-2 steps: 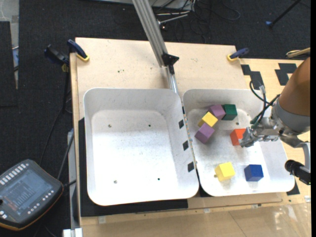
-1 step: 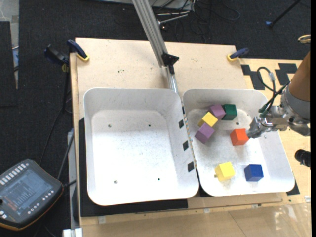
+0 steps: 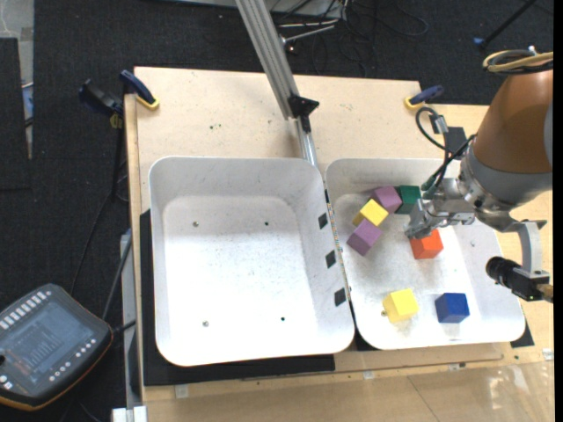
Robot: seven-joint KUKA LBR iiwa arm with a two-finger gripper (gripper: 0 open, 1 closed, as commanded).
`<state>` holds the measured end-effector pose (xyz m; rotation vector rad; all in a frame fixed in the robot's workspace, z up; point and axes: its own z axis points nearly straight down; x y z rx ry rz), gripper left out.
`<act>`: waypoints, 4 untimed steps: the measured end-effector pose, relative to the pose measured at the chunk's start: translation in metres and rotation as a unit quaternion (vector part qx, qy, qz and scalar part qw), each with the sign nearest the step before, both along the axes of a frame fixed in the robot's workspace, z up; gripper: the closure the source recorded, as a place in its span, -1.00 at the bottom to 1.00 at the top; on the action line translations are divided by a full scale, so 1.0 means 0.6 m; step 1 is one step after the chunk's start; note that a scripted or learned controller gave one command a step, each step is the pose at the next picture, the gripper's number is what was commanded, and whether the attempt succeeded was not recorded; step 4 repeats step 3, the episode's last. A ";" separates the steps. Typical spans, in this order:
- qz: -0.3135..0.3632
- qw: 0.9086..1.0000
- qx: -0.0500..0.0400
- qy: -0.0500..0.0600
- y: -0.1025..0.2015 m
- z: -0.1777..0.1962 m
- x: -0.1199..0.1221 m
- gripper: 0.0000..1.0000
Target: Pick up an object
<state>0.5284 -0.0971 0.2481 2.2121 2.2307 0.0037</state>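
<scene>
Several small blocks lie in the right bin point(image 3: 493, 328): an orange block point(image 3: 427, 244), a yellow block point(image 3: 374, 212), two purple blocks point(image 3: 365, 236) point(image 3: 387, 198), a green block point(image 3: 409, 195), another yellow block point(image 3: 402, 304) and a blue block point(image 3: 452, 307). My gripper point(image 3: 423, 228) hangs over the right bin, directly above the orange block's upper left edge. The fingers point down at that block, which rests on the bin floor.
The left bin point(image 3: 237, 258) sits beside the right one, sharing a middle wall. A slanted metal pole point(image 3: 273, 51) crosses the bench from the back. Clamps point(image 3: 141, 90) hold the board's rear corners. A pendant point(image 3: 44, 345) lies off the bench at the left.
</scene>
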 end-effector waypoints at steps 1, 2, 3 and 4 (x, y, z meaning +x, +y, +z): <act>0.000 1.000 0.000 0.001 0.095 0.002 -0.007 1.00; 0.000 1.000 0.000 0.002 0.175 -0.018 0.011 1.00; -0.001 1.000 0.000 0.001 0.248 -0.019 0.017 1.00; -0.001 1.000 0.000 0.001 0.248 -0.019 0.017 1.00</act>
